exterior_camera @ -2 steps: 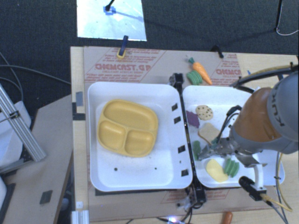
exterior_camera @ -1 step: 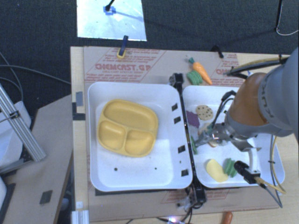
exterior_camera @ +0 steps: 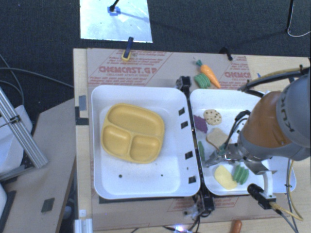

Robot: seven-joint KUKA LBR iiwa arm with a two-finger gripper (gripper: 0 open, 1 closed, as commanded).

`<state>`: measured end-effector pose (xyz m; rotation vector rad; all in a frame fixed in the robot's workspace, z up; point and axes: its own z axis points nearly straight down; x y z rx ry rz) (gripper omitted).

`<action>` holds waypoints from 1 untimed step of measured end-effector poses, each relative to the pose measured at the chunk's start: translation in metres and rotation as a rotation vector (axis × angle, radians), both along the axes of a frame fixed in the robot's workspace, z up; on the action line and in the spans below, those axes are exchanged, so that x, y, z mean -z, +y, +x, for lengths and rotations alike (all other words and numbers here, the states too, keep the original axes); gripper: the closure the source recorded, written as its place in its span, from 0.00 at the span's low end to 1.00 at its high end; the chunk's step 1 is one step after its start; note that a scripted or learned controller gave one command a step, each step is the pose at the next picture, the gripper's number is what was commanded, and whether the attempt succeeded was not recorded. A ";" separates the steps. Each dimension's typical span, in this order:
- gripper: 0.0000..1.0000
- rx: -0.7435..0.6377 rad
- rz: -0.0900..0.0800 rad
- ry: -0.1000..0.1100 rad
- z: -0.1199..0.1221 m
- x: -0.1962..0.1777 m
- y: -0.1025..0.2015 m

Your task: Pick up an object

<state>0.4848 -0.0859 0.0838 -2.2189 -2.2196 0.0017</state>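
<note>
The right bin [exterior_camera: 228, 97] holds several toy foods: a chocolate-chip cookie [exterior_camera: 212, 116], a purple piece [exterior_camera: 199, 124], a tan bread slice [exterior_camera: 216, 138], a pale yellow lump [exterior_camera: 224, 177] and a green ridged piece [exterior_camera: 240, 174]. My gripper [exterior_camera: 216, 158] hangs low over this bin, just below the bread slice and above the yellow lump. Nothing shows held in it. The grey arm with its orange band [exterior_camera: 265, 123] covers the bin's right half.
The left bin [exterior_camera: 97, 130] carries a yellow compartment tray [exterior_camera: 132, 132]. A toy carrot [exterior_camera: 210, 74] and a green piece [exterior_camera: 201, 80] lie on the cardboard behind the right bin. A thin green strip [exterior_camera: 200, 152] rests by the divider between the bins.
</note>
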 end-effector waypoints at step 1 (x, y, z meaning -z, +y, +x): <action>0.00 -0.007 -0.003 -0.011 0.067 -0.008 0.004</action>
